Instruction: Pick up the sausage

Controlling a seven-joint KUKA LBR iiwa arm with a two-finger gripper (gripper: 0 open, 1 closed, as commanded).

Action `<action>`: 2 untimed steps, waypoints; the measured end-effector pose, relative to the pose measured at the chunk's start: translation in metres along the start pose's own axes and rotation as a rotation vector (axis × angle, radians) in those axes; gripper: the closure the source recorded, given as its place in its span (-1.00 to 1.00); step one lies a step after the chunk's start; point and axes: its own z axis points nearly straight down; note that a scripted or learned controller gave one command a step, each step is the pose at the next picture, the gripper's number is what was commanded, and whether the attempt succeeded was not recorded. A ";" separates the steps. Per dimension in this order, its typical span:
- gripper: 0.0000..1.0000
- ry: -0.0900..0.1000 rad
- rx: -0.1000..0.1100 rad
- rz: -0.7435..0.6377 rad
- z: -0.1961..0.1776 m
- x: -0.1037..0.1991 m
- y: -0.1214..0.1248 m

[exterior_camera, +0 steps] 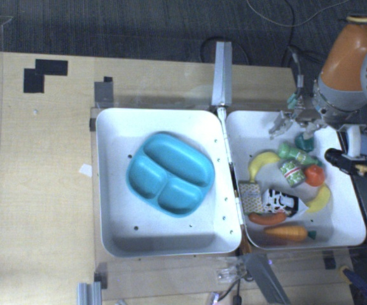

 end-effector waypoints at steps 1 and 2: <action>-1.00 0.001 0.001 0.031 0.077 0.034 -0.054; -1.00 0.000 -0.008 0.307 0.096 0.020 -0.130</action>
